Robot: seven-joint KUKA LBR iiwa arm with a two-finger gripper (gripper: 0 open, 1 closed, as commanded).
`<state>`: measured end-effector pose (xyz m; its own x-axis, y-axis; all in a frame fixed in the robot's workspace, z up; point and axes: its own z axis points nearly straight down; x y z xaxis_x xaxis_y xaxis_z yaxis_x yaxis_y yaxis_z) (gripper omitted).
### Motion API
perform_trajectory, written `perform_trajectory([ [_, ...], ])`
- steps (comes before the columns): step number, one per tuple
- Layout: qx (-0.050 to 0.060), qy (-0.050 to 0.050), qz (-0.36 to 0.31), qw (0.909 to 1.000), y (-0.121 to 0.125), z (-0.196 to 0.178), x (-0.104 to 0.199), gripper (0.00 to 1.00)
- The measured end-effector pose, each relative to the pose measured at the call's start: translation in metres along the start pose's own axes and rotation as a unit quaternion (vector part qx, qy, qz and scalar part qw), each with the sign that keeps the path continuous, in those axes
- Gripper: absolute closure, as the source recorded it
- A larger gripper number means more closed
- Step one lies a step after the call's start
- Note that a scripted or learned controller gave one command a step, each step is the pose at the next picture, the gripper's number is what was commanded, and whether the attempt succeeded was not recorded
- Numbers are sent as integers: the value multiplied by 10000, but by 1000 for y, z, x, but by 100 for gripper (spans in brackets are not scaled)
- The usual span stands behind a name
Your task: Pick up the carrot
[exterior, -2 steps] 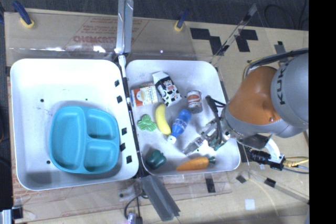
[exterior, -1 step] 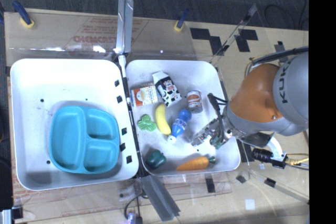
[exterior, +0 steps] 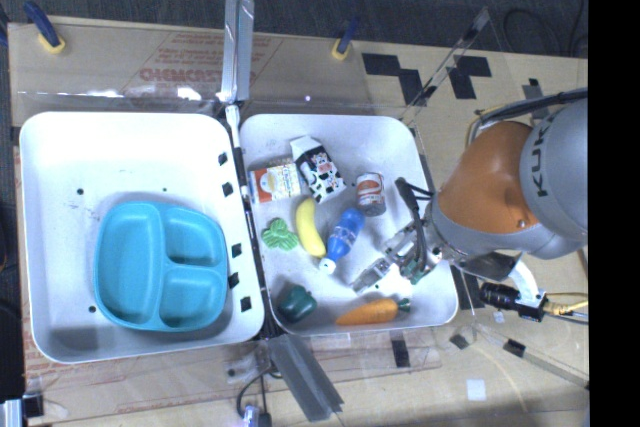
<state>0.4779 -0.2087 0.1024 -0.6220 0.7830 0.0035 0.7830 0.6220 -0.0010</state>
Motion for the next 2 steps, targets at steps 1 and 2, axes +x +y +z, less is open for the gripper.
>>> perform_trajectory([
  [1, -3, -9, -270, 9996, -1, 9, 0, 0],
  [2, -11, -18, -1994, 9799, 1, 9, -1, 0],
])
